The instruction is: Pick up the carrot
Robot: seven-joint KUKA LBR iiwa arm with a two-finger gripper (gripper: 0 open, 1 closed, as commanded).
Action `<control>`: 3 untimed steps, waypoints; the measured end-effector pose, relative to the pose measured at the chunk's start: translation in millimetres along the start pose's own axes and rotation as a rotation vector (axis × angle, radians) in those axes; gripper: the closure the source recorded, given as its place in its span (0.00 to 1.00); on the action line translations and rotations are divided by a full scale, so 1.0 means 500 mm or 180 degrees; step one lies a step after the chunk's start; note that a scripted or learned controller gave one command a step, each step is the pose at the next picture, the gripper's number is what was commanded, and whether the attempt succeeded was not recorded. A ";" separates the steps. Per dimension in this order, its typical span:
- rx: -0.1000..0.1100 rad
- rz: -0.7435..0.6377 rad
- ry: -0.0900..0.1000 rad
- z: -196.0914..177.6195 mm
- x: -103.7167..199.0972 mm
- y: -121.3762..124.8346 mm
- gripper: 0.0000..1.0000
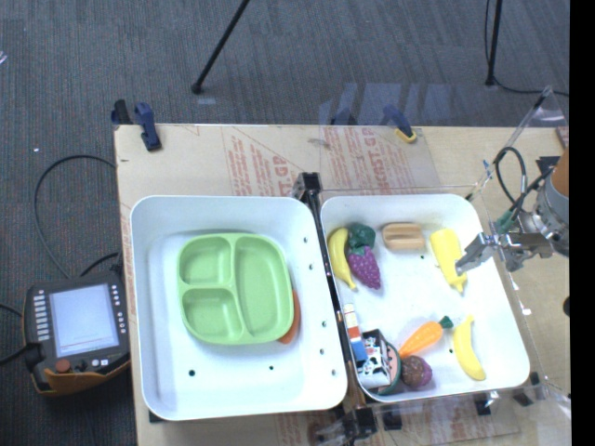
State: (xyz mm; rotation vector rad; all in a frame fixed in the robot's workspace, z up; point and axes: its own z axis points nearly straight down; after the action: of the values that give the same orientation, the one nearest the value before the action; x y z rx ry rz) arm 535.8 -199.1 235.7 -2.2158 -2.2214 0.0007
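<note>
Right bin [483, 214]: shallow, white, smooth-walled, with rounded corners. Contents follow.
- Carrot [421, 337]: orange, tapered, with a small green top at its 2 o'clock end; lies at 5 o'clock in the bin, apart from the end effector.
- Banana [467, 349]: yellow, curved, just beside the carrot at its 3 o'clock.
- Second banana [339, 256]: at 9 o'clock in the bin, against the grapes [365, 266], a knobbly purple bunch with a dark green top.
- Bread roll [403, 238]: tan, oblong, at 12 o'clock.
- Yellow piece [447, 256]: elongated, at 2 o'clock; exact kind hard to make out.
- Dark reddish round item [416, 372] and a printed carton [370, 353]: at 7 o'clock; details too small to read.

Left bin [149, 249]: same make. Holds a light green three-compartment plate [235, 288], glossy plastic, with an orange-red sliver [292, 319] showing under its 4 o'clock edge, mostly hidden.

End effector [472, 254]: grey metal, at the right bin's 3 o'clock rim, near the yellow piece. Cannot tell how far open it is; nothing is seen held. The arm is cut off at the frame edge.

Table [260, 161]: tan board with red printing, clamped at the far edge.
</note>
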 end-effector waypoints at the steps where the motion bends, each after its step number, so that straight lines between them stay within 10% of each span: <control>1: 0.0002 0.0228 0.0004 0.300 0.047 -0.057 0.00; 2: 0.0006 0.0262 0.0009 0.281 0.043 -0.059 1.00; 3: 0.0007 0.0270 0.0009 0.281 0.042 -0.059 0.00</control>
State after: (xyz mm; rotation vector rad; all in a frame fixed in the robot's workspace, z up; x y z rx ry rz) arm 505.7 -177.8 95.1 -2.3054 -2.1232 0.0004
